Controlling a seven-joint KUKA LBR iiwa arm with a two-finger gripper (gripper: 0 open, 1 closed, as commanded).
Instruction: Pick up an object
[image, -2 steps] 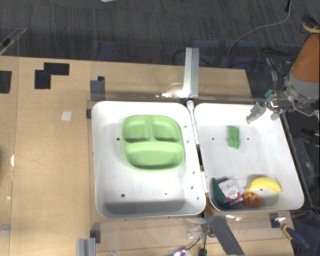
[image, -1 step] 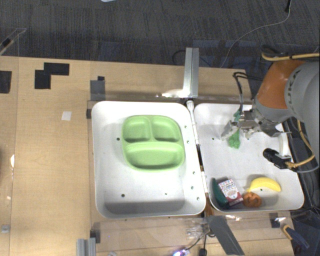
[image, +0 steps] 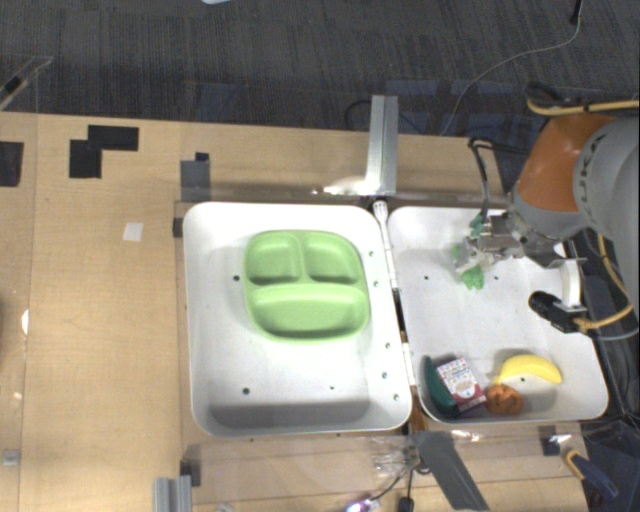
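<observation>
Small green translucent plastic object (image: 472, 275), upper right bin (image: 590, 330): likely light, slippery, best taken across its middle; gripper (image: 487, 248) just above it, grip state: cannot tell

This looks like a robotics lab. A pale wooden tabletop (image: 90, 300) carries two white bins (image: 300, 410) held by metal brackets (image: 383, 140), black tape marks (image: 100, 148) sit on the wood, loose cables (image: 500, 65) trail over grey carpet (image: 250, 50), and a grey-and-orange robot arm (image: 580, 170) reaches in.
</observation>
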